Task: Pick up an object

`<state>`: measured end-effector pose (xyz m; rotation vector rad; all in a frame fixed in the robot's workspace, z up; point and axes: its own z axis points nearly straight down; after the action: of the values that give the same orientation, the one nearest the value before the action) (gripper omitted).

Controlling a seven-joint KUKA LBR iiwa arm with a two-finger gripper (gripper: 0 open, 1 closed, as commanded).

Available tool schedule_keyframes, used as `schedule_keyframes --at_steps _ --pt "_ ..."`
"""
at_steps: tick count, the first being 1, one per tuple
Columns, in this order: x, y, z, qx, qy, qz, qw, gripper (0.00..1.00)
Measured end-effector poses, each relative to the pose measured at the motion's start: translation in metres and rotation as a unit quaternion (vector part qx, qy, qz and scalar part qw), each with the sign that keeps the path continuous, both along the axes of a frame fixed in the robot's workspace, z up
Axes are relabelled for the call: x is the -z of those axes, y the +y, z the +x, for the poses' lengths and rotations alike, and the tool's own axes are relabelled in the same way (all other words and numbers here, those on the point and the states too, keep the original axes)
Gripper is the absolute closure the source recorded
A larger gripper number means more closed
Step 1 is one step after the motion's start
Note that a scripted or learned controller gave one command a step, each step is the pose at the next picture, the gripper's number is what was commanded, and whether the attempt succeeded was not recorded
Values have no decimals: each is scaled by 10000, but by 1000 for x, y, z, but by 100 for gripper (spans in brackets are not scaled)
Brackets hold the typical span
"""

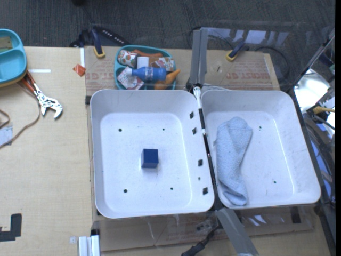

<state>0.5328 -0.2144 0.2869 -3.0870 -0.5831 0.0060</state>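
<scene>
On the floor of the left white plastic bin point(101, 143) sits a small blue cube point(150, 158), with a crumpled grey cloth point(233, 159) in the right white plastic bin point(298, 143), so picking looks not yet begun, and the arm must next reach over one.

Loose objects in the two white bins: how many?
2. A blue cube near the left bin's centre; a grey cloth along the right bin's left side, possibly covering something.
</scene>
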Motion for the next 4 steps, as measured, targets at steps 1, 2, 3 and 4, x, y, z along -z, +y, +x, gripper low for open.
schedule_keyframes --at_steps 1,2,3,4 --pt "69 -8 -40 -1421 9 18 9898 0" --pt "112 25 38 368 3 5 9993 0" --pt "103 25 38 345 23 2 9994 100" --pt "80 41 62 395 -2 2 9992 100"
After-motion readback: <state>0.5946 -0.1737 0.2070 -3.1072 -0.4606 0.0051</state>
